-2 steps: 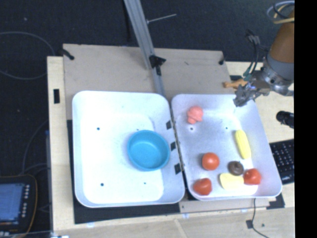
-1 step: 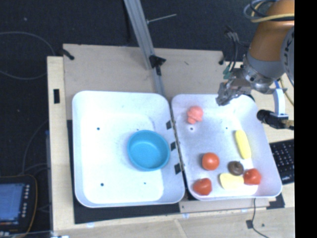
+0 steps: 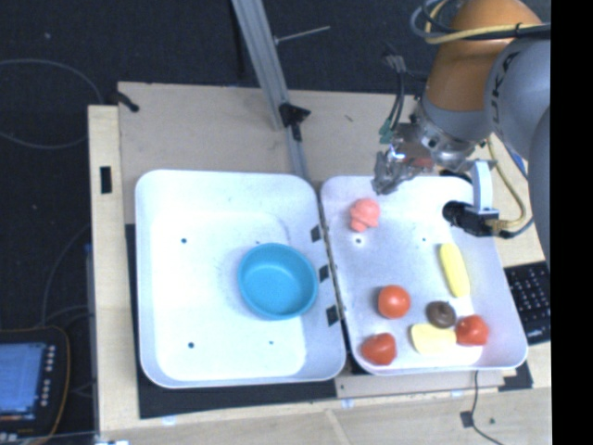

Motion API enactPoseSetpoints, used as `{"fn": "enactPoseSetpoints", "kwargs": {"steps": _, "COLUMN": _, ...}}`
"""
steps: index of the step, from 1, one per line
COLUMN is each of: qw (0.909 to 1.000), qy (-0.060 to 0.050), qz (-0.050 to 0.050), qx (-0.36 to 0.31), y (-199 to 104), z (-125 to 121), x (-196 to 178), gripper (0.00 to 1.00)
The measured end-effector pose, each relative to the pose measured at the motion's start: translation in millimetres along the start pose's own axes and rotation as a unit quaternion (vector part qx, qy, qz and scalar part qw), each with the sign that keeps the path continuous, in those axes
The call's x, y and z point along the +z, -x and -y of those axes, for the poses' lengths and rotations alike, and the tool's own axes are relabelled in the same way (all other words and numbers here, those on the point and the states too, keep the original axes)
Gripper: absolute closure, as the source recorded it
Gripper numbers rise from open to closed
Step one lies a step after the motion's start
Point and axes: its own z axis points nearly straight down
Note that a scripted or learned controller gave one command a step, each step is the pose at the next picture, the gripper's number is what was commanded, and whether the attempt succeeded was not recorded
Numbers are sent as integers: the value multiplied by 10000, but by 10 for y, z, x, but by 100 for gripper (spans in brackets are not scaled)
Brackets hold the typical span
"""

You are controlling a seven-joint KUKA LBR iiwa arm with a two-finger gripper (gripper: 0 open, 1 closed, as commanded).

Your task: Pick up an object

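So the tool [image 3: 387, 176] hangs over the right bin [image 3: 408, 239] near its 12 o'clock rim, just above a pink lumpy toy [image 3: 364, 214]. Honestly can't tell if it's open or closed. Down at 5 o'clock sit 3 tomatoes [image 3: 394, 301], a yellow banana [image 3: 453, 269] and a brown ball [image 3: 441, 314]. A blue bowl [image 3: 276, 281] sits in the left bin [image 3: 185, 211].

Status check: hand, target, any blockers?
Hand above right bin's far edge, nothing held. Pink object nearest, just below it. Nothing in between.
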Motion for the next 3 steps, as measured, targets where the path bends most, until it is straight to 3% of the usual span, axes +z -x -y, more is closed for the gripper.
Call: {"fn": "enactPoseSetpoints", "kwargs": {"steps": 3, "qw": 10000, "qy": -33, "qz": 5, "qx": -3, "y": -1659, "z": 19, "x": 127, "gripper": 100}}
